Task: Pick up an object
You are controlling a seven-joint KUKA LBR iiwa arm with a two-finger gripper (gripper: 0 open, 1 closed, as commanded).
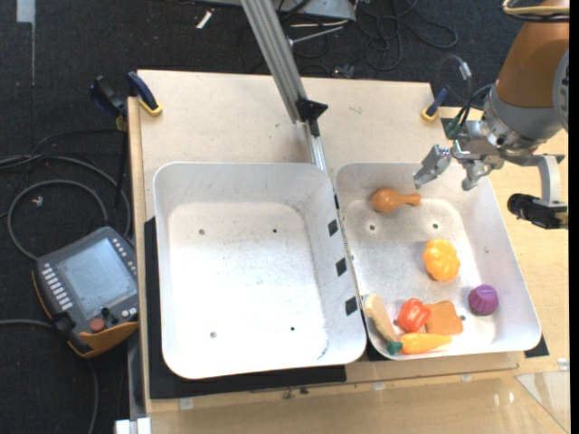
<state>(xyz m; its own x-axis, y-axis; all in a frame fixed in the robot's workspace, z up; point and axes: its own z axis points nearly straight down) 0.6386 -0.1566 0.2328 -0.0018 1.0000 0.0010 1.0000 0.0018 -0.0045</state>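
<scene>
We are seeing the fingers (450, 170) hovering spread and empty over the right bin's (507, 242) far edge, the orange drumstick (393, 201) lying just left.

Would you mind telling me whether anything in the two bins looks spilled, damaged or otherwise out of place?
Nothing stands out. The toy foods all lie inside the right bin: a chicken drumstick, a yellow pepper, a purple piece and a cluster by the front rim. The gripper hovers open over the far rim.

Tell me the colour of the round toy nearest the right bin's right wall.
Purple, shown in the camera view.
</scene>
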